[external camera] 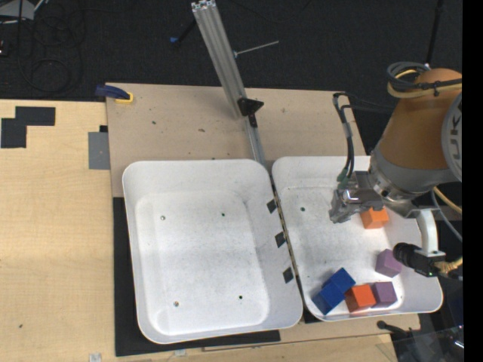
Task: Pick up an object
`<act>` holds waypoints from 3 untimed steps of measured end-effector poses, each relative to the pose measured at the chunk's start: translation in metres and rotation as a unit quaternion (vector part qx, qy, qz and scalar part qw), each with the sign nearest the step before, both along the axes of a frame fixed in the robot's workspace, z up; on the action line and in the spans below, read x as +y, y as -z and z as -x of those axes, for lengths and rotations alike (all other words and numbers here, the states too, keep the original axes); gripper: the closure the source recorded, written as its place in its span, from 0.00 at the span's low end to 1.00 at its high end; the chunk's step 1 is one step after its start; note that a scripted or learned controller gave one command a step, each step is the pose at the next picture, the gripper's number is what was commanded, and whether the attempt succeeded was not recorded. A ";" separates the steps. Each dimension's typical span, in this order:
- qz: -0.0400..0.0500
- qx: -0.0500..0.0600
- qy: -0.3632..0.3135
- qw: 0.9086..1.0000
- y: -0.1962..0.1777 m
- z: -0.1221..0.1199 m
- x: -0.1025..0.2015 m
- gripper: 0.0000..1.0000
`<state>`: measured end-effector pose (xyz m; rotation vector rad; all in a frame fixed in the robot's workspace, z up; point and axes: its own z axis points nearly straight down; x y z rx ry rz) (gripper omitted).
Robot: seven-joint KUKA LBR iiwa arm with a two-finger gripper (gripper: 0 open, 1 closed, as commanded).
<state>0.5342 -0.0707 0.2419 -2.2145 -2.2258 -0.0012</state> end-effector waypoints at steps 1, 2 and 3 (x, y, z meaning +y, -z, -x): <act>0.000 0.001 0.000 1.000 0.004 -0.022 0.049 1.00; 0.000 0.001 0.000 1.000 0.008 -0.025 0.108 1.00; 0.001 0.001 0.000 1.000 0.020 -0.036 0.160 1.00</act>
